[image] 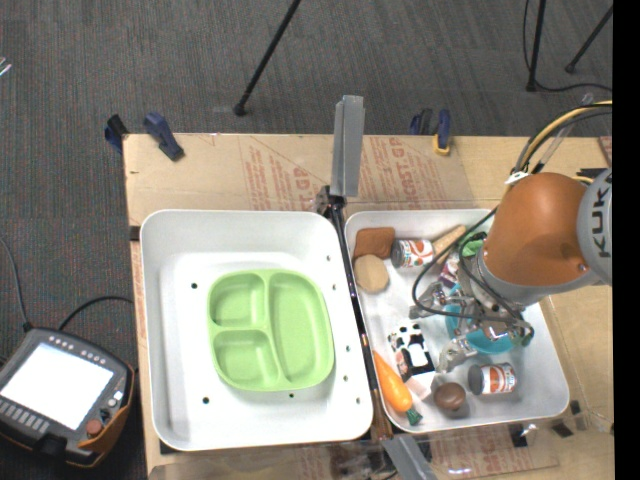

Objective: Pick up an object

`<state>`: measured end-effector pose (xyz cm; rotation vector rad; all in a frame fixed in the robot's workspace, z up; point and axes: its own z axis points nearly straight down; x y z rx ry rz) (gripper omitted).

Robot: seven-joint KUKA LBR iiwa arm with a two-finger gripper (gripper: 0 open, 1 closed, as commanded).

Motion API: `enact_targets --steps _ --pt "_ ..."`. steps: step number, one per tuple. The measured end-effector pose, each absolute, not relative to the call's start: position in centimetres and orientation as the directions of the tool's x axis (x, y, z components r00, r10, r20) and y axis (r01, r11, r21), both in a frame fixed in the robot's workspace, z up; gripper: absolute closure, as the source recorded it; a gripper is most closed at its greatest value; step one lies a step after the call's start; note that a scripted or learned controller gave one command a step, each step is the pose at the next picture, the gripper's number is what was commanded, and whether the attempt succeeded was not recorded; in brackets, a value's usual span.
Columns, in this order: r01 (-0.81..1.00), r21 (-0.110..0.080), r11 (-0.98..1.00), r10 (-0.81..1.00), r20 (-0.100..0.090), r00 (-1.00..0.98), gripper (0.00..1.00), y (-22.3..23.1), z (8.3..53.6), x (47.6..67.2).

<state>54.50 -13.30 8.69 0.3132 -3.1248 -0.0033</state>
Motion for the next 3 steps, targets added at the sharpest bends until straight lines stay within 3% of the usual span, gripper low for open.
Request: enact_targets --steps 1,2,3 --pt "-0.193 -0.012 0.981 -0.193 -0.020 -0.981 0.00 -10.3 9.3 48.9" --pt "-0.266 0.001 0.964 -0.266 -0.003 -0.964 0.00 -9.8 8.8 57.3" --pt "-0.361 0.019 0.933 -0.361 -0.005 -0.933 0.00 -14.6 8.7 62.3"
